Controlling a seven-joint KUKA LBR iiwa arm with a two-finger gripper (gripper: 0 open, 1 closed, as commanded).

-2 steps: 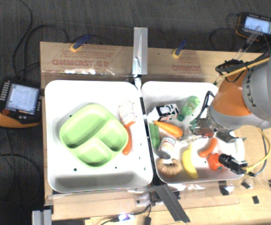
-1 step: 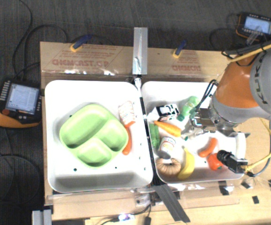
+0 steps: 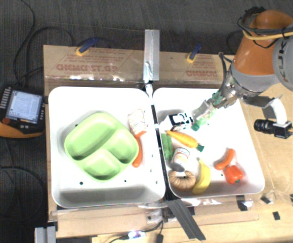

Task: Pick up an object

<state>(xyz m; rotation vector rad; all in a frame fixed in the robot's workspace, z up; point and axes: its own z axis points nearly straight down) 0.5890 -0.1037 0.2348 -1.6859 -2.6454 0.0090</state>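
Observation:
My gripper [image 3: 199, 120] hangs over the back of the right bin [image 3: 247, 135], reaching down and left from the orange-banded wrist. Its tip is just right of a small black-and-white item [image 3: 180, 119] and just above a yellow-orange carrot-like toy [image 3: 182, 138]. I see nothing held. Further forward in the same bin lie a green piece [image 3: 166, 145], a small white jar [image 3: 181, 159], a brown ring [image 3: 181, 180], a yellow banana [image 3: 203, 178] and two red-orange peppers [image 3: 225, 158] [image 3: 234, 174].
The left bin [image 3: 60, 186] holds a green divided plate [image 3: 101, 145], a white packet [image 3: 136, 119] and an orange carrot [image 3: 137, 150] along its right wall. A handheld screen [image 3: 21, 108] lies on the floor at far left.

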